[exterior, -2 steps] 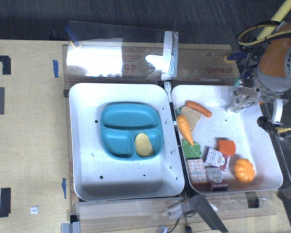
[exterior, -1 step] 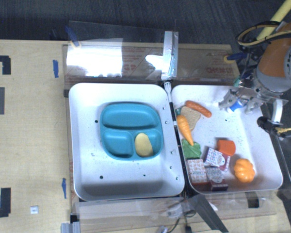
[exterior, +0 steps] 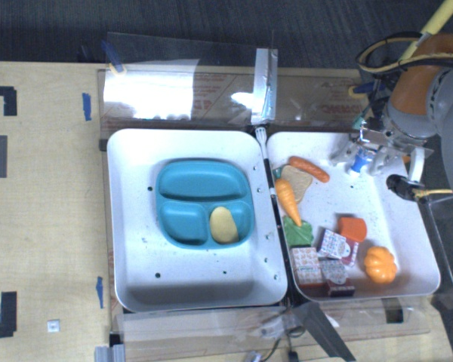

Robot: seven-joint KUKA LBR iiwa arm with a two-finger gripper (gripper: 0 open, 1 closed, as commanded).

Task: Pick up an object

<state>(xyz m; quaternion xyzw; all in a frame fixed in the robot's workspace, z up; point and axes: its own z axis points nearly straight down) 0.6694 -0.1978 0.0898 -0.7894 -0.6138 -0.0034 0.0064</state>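
Several small objects crowd the near end of the right bin (exterior: pixel 423 236): two patterned cartons (exterior: pixel 317 264), an orange pumpkin-like toy (exterior: pixel 380 264), and a red-orange block (exterior: pixel 352 227) touching the upper carton's corner. Just beyond them a green piece (exterior: pixel 298 234) lies against the bin's left wall, with a toy carrot (exterior: pixel 286 197) resting on a tan slice (exterior: pixel 296 179) and a second orange, sausage-shaped piece (exterior: pixel 309 169) farther back. In the left bin (exterior: pixel 128 202), a yellow egg-shaped item (exterior: pixel 223 225) sits in the lower right compartment of a blue divided tray (exterior: pixel 202 200). My gripper (exterior: pixel 370 159) hangs over the far right corner of the right bin, apart from every object; whether it is wide or narrow I cannot tell, and nothing is visibly in its grasp. I judge this the approach step: no target is engaged. The next move calls for travelling toward one object, probably the fairly isolated pumpkin-like toy or the sausage-shaped piece, then descending squarely over it.
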